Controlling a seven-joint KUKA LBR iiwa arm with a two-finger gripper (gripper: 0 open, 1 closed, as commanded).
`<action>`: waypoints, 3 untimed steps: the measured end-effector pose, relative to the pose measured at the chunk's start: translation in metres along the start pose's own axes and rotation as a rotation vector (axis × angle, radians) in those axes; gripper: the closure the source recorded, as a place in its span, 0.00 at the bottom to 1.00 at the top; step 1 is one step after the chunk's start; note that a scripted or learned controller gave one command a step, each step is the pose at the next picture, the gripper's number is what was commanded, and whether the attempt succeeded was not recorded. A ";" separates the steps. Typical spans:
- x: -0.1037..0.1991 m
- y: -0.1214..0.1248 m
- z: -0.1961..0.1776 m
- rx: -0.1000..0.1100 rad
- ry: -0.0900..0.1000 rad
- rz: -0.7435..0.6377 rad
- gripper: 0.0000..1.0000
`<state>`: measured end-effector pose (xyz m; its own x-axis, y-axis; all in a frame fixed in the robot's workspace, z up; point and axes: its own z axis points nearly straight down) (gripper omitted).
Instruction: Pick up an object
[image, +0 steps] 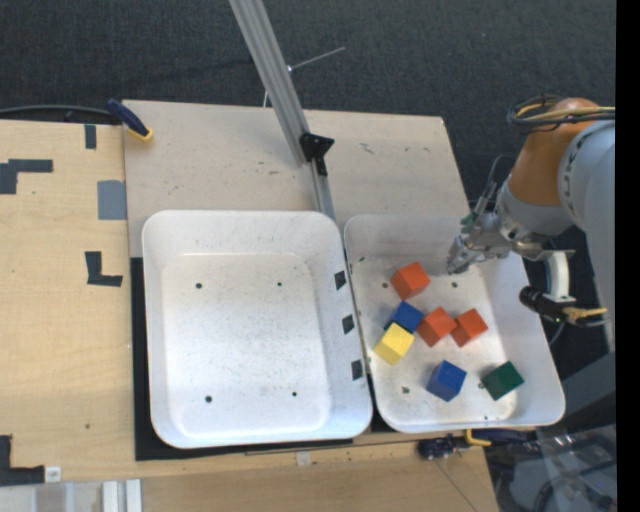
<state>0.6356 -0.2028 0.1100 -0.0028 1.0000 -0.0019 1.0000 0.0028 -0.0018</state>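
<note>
The right bin (520, 410) holds several small blocks. An orange block (410, 280) lies nearest the back. Two more orange blocks (437, 326) (470, 327) sit side by side in the middle. A blue block (405, 317) touches a yellow block (394, 343) on the left. Another blue block (446, 380) and a green block (503, 380) lie near the front. My gripper (458, 264) hangs low over the bin's back part, just right of the rear orange block, with nothing seen between its fingers.
The left bin (160, 300) stands beside the right one. A slanted metal pole (280, 85) with a black clamp (316, 147) rises behind the bins. My grey arm (560, 180) comes in from the right, above the right bin's far corner.
</note>
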 end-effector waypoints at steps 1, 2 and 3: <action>0.001 0.007 -0.062 -0.007 0.000 0.001 1.00; -0.005 0.010 -0.125 -0.009 -0.001 0.001 1.00; -0.004 0.011 -0.155 -0.005 0.001 0.001 1.00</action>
<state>0.6464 -0.2066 0.2652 -0.0017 1.0000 -0.0009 1.0000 0.0017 0.0030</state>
